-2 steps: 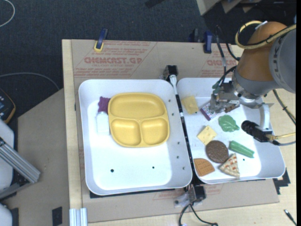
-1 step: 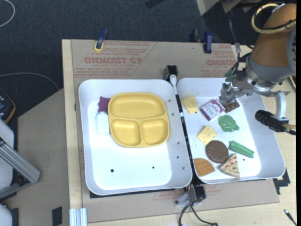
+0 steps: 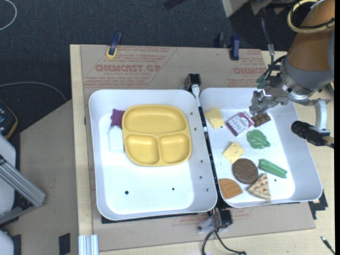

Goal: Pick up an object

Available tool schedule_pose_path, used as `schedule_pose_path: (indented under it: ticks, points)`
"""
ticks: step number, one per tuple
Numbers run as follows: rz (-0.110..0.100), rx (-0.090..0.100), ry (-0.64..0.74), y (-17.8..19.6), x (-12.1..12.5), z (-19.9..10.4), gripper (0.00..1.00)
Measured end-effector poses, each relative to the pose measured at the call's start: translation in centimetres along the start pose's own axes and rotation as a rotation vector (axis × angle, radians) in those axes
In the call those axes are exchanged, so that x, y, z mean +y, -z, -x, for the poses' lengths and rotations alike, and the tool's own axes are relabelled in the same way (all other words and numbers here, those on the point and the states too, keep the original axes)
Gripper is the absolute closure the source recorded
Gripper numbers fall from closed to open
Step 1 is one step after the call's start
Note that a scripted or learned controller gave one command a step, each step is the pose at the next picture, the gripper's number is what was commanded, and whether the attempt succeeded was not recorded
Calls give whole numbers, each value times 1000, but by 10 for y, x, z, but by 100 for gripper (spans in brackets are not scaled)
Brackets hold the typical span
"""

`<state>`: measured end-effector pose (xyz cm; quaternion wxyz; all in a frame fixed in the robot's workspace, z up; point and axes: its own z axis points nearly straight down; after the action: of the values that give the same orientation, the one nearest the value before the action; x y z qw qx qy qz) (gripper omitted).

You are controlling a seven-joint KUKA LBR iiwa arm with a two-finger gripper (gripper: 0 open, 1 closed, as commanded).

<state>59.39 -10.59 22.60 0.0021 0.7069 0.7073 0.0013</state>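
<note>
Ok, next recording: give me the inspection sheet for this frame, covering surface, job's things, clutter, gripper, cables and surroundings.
Surface: bench board printed with red lettering, bearing the left bin and the right bin side by side.
Job's things: right bin holds toy food: two cheese pieces, snack packet, brown block, green leafy piece, green pod, round brown cookie, orange cracker, pizza slice.
Clutter: left bin holds a yellow divided plate, a purple item and a white item beside it.
Gripper: gripper low over the brown block; nothing seen between its fingers.
Cables: cable at the front edge.
Surroundings: dark carpet, clamps at the back edge.
</note>
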Motion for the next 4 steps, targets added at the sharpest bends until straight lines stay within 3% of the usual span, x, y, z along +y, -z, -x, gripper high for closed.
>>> schedule_pose_path:
  ticks: [1,3,4]
  points:
    - [1,0,3,8,31,-17,100]
    - [-9,2,0,-6,21,-26,100]
    - [-1,0,1,8,28,-26,100]
